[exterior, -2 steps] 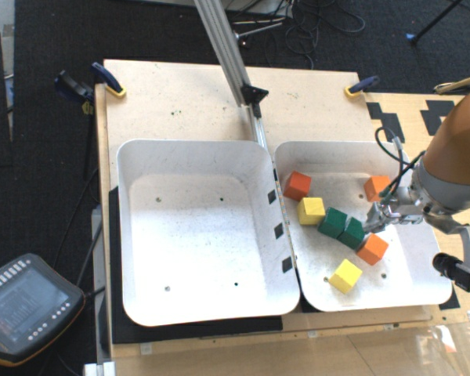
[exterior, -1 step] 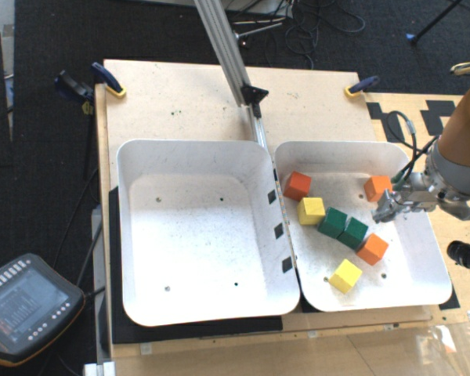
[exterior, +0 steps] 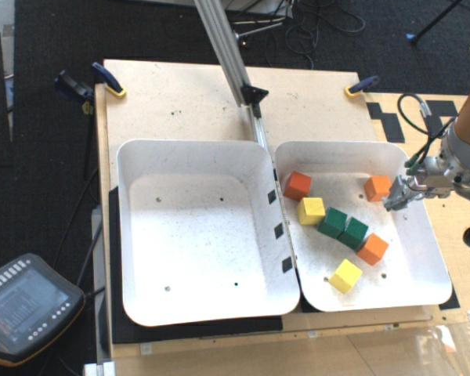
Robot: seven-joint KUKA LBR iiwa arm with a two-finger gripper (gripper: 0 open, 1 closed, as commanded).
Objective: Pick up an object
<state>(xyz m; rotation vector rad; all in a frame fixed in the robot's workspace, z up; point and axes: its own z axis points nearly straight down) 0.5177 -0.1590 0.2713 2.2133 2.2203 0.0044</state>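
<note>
The right bin (exterior: 423,276) holds several wooden blocks. An orange cube (exterior: 298,184) lies near its left wall, with a yellow cube (exterior: 312,210) just below it. A green double block (exterior: 343,227) sits in the middle, touching an orange cube (exterior: 372,248) at its lower right. Another yellow cube (exterior: 345,276) lies near the front. A further orange cube (exterior: 377,187) sits at the right, just left of my gripper (exterior: 397,199). The gripper hangs low over the bin's right side, beside that cube, with nothing visible between its fingers.
The left bin (exterior: 141,171) stands beside the right one. A metal rail (exterior: 223,37) slants down to the divide between the bins. Clamps (exterior: 110,81) sit at the board's far corners. A pendant (exterior: 23,308) lies at lower left.
</note>
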